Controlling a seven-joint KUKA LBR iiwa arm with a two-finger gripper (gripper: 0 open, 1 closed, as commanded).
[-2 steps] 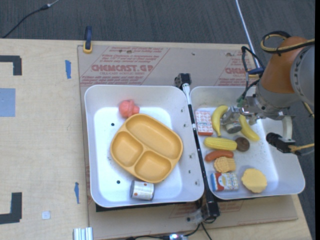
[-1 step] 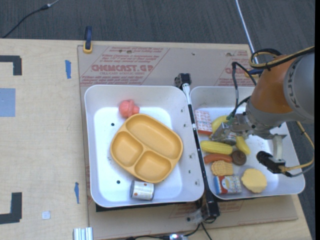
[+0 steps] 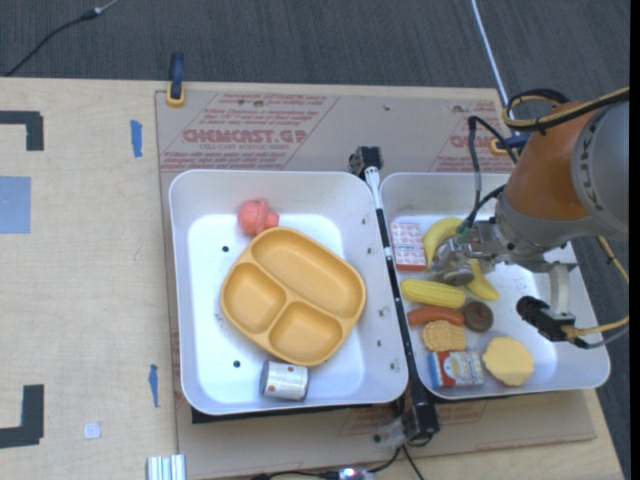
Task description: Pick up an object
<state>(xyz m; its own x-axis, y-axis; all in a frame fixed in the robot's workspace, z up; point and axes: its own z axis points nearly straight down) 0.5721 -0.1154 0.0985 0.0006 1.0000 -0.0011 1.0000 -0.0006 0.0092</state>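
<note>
While the gripper sits low in the right bin, I cannot tell from this view how its claw is set, or whether anything is in it.

Likeliest target: the banana. It lies in the right bin just beside the divider, touching or nearly touching the gripper on the gripper's divider side. Long axis runs roughly away from the divider and curves; part of it is hidden under the wrist.

Neighbours, all placed off the banana:
- white-and-red packet between banana and divider
- corn cob just below it, long axis across the bin
- carrot below the corn
- brown round piece beside the carrot
- waffle cracker, red-and-white can and yellow disc further down, near the front wall

Room: tight. Packet and corn box the banana on 2 sides; the free side is toward the far wall. Lift straight up, judging by the crowding, or a neighbour gets dragged.

Left bin, well apart from the banana: yellow divided plate, pink ball, small tin.
</note>
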